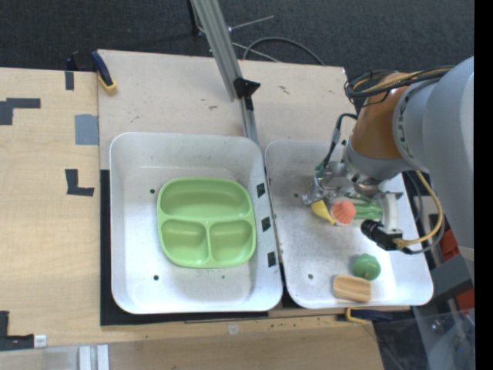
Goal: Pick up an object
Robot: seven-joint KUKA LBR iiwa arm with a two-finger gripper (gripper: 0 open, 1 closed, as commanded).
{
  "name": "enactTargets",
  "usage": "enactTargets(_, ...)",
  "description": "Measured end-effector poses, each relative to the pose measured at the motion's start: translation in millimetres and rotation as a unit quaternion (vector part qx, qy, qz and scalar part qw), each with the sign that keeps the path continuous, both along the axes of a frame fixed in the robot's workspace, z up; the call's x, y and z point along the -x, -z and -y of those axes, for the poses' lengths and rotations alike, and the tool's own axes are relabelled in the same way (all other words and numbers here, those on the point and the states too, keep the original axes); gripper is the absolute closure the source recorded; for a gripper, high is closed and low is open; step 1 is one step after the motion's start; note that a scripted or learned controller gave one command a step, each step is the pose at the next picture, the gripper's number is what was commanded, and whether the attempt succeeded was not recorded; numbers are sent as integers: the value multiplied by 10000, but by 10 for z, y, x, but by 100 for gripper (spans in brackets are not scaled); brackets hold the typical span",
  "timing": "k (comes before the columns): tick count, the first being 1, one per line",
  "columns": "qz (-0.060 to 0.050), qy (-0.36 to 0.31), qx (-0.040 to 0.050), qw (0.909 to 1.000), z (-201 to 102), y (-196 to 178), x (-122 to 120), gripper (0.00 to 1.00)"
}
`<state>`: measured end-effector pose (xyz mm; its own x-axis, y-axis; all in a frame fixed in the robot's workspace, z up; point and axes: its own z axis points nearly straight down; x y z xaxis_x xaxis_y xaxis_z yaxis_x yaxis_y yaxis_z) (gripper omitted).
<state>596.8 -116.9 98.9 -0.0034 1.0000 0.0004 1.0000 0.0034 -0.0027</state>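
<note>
My gripper [330,193] hangs low over the right bin [296,241], just under the arm's orange band. Right beside and below its metal fingers lies a cluster of toys: a yellow piece [323,212], an orange-red piece [344,211] and a green stick [368,208]. The fingers reach down to the cluster, and the view does not show whether anything sits between them. A green round toy [366,266] and a tan bread-like block [352,287] lie near the bin's front right corner, apart from the gripper.
The left bin [131,206] holds a green divided plate [206,222]. A metal pole [223,45] slants down to the ridge between the bins. Black cables loop around the arm at the right bin's right side.
</note>
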Motion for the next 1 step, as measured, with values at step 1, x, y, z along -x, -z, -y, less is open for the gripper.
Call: enactTargets(1, 27, 7, 3, 10000, -81, -451, 1, 100)
